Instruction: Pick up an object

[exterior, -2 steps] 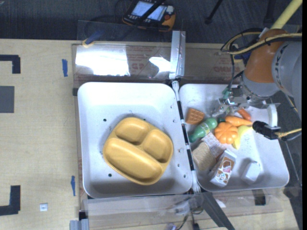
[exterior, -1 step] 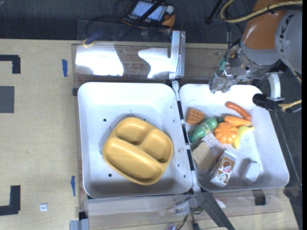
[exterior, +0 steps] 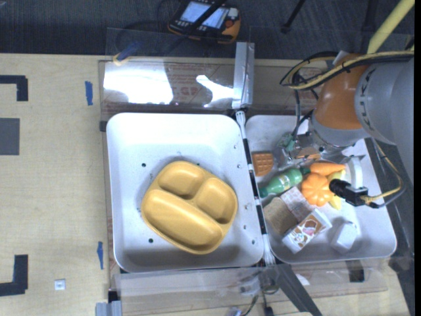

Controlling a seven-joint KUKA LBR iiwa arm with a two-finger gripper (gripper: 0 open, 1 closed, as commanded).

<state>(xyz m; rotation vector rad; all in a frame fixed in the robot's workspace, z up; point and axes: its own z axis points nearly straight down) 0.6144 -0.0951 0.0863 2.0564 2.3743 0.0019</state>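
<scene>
My gripper (exterior: 297, 151) reaches down into the back of the right bin (exterior: 378, 232), under the grey arm with its orange band (exterior: 337, 107). It hangs just above a green bottle (exterior: 279, 182) that lies on its side, and beside an orange carrot-like piece (exterior: 327, 169). An orange pumpkin (exterior: 317, 189) sits right of the bottle. A small orange waffle (exterior: 262, 163) lies at the bin's left wall. In front of these lie a brown packet (exterior: 281, 214) and a small printed box (exterior: 307, 231). A white item (exterior: 344, 234) rests near the bin's front right.
The left bin (exterior: 128, 143) holds a large yellow three-compartment dish (exterior: 189, 205). A metal divider (exterior: 251, 170) separates the two bins. A clear panel (exterior: 171, 84) stands behind the left bin, and a handheld controller (exterior: 204, 18) lies beyond it.
</scene>
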